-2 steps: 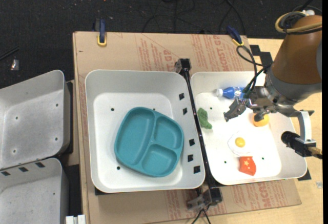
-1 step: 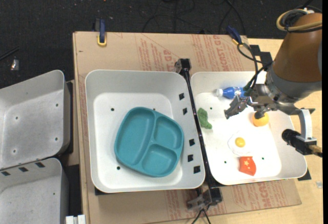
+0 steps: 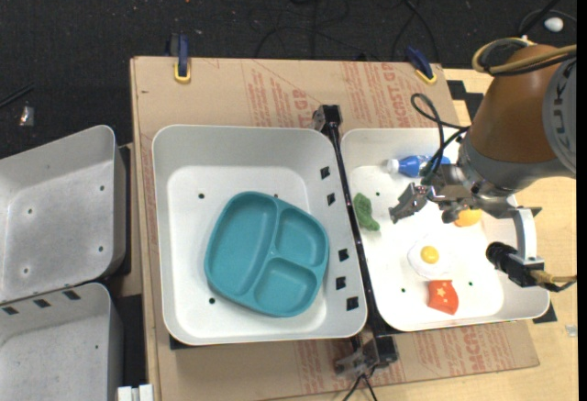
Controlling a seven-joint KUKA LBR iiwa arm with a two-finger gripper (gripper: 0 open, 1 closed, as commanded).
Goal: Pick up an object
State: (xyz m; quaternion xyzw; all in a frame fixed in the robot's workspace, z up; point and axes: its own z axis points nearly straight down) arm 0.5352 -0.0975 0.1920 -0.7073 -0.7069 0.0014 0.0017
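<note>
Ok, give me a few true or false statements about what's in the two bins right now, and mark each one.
1. The teal divided tray lies in the left bin. True.
2. The fried egg toy sits in the left bin. False: it lies in the right bin.
3. The red piece lies nearer the camera than the fried egg toy. True.
4. The green piece lies on the teal divided tray. False: it lies on the right bin's floor, near the divider.
5. The gripper is over the right bin. True.
</note>
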